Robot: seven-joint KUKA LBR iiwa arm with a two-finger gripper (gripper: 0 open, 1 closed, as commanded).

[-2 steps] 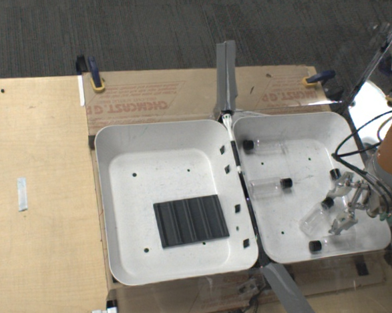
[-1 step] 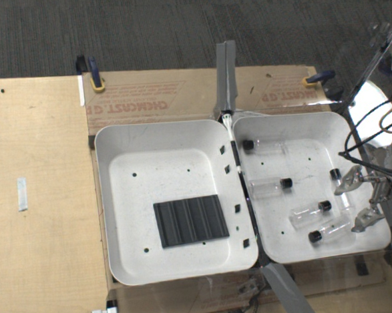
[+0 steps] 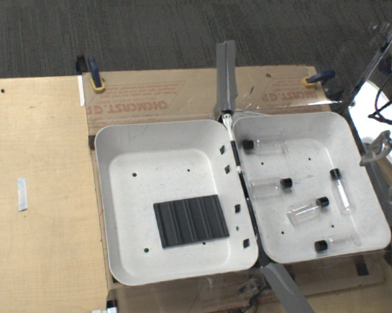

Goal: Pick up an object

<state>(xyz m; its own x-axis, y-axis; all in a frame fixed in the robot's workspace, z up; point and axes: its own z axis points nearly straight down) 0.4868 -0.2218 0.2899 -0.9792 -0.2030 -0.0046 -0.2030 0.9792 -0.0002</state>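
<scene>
The task's things are five small clear vials with black caps, all lying on their sides inside the right bin (image 3: 358, 174). Places below are given against that bin.

- The first vial (image 3: 259, 145) lies near the bin's far-left corner, with its cap towards the left wall.
- The second vial (image 3: 275, 186) lies left of the bin's middle, cap pointing towards the centre.
- The third vial (image 3: 310, 209) lies close to the bin's middle and slightly tilted, cap on its right end.
- The fourth vial (image 3: 339, 188) lies towards the bin's right wall, running lengthwise front to back, cap at the far end.
- The fifth vial (image 3: 329, 245) lies by the bin's near wall, cap on its left end.

None of the vials touches another.

Whether the hand is released or clenched cannot be told, and neither can how the vials lie relative to it.

Left of the right bin, touching it along a shared edge, is the left bin (image 3: 118, 191). It holds a black ridged mat (image 3: 190, 220) lying flat on its floor. Both bins rest on a cardboard sheet (image 3: 138, 99) with red print, on the wooden table (image 3: 42, 250). Beyond the right bin's far wall, a blue-and-orange clamp (image 3: 318, 78) grips the cardboard. A second clamp (image 3: 94, 76) sits further left, past the left bin. A grey bar (image 3: 227, 73) runs away from the right bin's far-left corner.
</scene>
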